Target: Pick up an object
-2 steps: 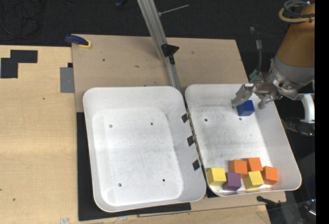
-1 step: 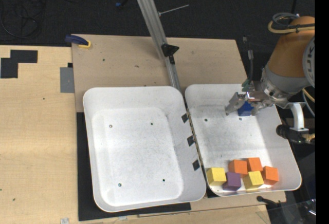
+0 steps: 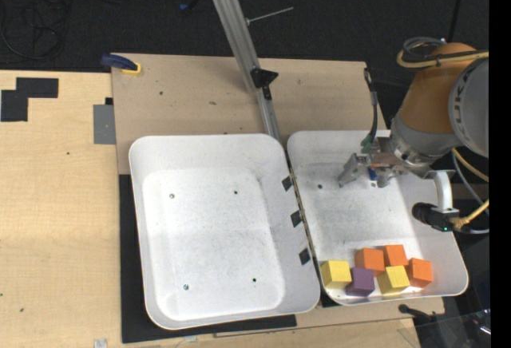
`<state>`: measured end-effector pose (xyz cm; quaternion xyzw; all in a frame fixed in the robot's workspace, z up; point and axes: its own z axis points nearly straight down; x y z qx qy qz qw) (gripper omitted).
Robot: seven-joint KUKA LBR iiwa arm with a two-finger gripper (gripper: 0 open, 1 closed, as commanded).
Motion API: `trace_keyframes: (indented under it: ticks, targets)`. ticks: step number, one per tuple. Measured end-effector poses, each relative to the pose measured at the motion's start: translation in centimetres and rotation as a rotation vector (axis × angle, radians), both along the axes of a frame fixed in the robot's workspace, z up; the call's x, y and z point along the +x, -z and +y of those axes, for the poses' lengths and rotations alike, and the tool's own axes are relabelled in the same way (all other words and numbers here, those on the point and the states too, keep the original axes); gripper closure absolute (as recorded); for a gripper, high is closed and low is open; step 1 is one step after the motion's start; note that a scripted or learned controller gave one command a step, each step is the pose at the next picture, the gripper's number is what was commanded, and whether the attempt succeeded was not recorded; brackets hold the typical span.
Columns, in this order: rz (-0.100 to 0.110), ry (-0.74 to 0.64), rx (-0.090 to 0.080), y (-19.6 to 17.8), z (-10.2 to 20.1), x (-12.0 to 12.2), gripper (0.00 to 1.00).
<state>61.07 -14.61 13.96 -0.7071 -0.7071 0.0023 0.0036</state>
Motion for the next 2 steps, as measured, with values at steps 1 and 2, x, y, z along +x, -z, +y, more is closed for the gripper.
trace_keyframes:
  ticks: [1,2]
  targets:
    - [-0.005,0.005,-0.001,-1.3,-0.2,0.1,1.0]
    - [-0.012,0.007,-0.003,-7.5,-0.5,-0.4,1.0]
